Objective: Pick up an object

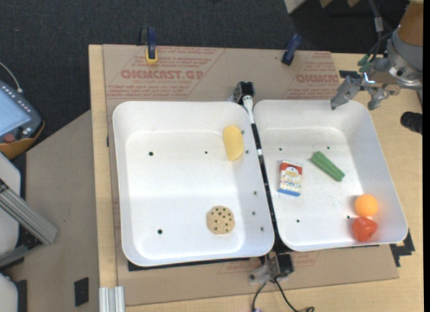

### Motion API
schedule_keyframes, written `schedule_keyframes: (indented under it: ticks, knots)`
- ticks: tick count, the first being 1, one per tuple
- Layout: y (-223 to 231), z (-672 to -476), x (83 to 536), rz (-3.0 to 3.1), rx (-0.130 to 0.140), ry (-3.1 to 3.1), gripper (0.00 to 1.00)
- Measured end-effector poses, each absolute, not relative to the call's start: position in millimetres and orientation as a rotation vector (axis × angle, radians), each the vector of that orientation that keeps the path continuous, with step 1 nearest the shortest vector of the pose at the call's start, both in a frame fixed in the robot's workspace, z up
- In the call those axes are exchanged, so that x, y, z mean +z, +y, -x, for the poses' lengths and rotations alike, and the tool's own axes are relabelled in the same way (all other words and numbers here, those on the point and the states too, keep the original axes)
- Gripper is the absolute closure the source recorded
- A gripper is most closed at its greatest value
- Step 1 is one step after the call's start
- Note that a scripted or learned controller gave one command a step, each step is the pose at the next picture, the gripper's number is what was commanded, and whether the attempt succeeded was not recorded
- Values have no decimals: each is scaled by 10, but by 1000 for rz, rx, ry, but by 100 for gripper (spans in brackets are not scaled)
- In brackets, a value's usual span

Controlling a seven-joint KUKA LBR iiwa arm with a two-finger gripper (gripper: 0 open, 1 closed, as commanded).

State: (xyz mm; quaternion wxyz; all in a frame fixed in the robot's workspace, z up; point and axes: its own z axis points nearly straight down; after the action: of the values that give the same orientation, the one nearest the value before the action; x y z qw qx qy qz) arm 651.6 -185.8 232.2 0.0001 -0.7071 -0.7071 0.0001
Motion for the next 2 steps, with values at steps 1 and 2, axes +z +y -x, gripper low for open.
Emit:
schedule_keyframes:
  ticks: [1, 2]
  knots:
    - [-1769, -6055, 2034, 2219, 6, -2215, 0]
    - [-1580, -5794, 931, 2213, 9, -2213, 0]
